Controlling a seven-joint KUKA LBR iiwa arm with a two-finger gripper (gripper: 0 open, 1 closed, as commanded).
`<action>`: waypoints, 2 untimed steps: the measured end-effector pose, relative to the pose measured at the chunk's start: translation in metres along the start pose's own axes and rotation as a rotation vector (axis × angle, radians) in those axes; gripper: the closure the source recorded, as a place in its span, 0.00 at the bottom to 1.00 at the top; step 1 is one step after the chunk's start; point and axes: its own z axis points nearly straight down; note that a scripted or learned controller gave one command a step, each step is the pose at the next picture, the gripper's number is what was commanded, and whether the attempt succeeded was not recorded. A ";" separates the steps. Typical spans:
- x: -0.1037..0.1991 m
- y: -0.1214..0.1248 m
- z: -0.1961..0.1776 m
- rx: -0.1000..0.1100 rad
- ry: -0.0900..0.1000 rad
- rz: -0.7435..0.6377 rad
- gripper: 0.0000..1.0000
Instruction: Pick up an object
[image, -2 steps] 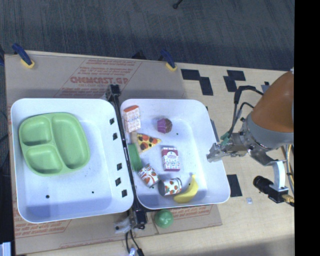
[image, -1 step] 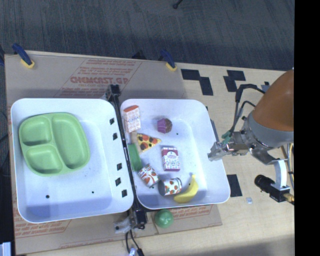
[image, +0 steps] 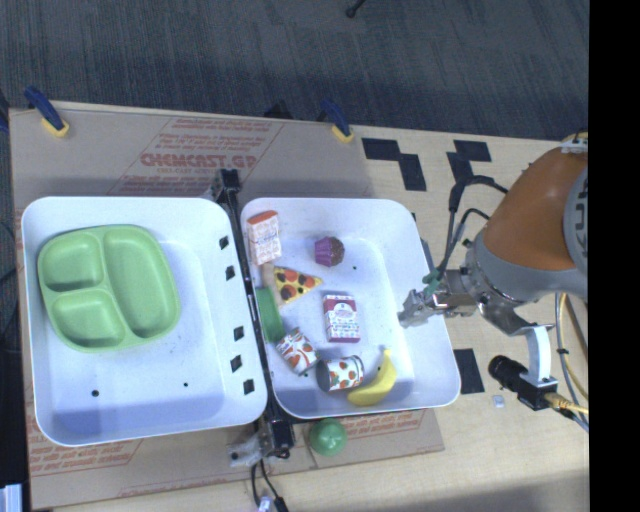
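The right bin (image: 395, 225) holds several small items: an orange and white carton (image: 263, 237), a purple round piece (image: 329, 251), a pizza slice (image: 294, 284), a red box (image: 342, 318), a green stick (image: 268, 313), two small cans (image: 296, 352) (image: 340, 374) and a banana (image: 374, 382). My gripper (image: 416, 307) hangs over the bin's right rim, to the right of the red box and above the banana. Nothing is visibly held in it.
A green divided plate (image: 105, 285) lies in the left bin (image: 150, 400). On the cardboard below the right bin sits a green ball (image: 326, 436). The arm's orange band (image: 540, 215) and cables stand to the right of the bins.
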 end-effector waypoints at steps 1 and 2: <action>-0.020 -0.001 -0.013 -0.001 0.000 0.004 1.00; -0.020 0.000 -0.021 -0.003 0.000 0.003 1.00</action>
